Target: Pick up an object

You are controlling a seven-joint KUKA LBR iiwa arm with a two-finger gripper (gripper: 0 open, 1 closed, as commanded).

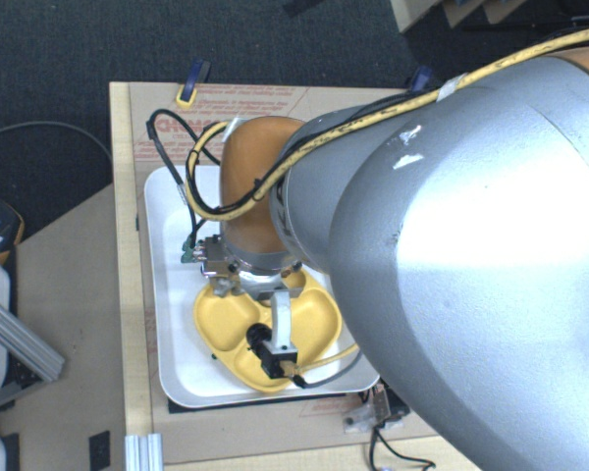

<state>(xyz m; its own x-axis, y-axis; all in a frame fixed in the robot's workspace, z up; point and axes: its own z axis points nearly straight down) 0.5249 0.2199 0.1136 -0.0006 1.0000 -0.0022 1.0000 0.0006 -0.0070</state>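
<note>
Your claw (258, 285) points straight down into the white bin (167, 292), low over the yellow object (219, 324). The wrist blocks the view from above, so you cannot tell whether the claw is wide, narrow, or closed on anything. Directly under and around the claw lies the yellow object, a soft-looking, lobed piece. One rounded lobe bulges out to the claw's left in the view and another to its right, and the middle is hidden beneath the claw. That puts the claw over the centre of the object, which looks like a deliberate aim at the dip between the lobes, where there may be a ridge to pinch. Treat contact as unproven, since nothing visible confirms a hold. The object sits toward the near end of the bin, and bare white floor shows beyond the claw on the far side. Above the claw, the orange band (250, 165) stands nearly upright, and the grey arm (452, 243) sweeps away to the right, which suits a vertical approach. Beyond the bin, the bench (128, 263) frames it.
</note>
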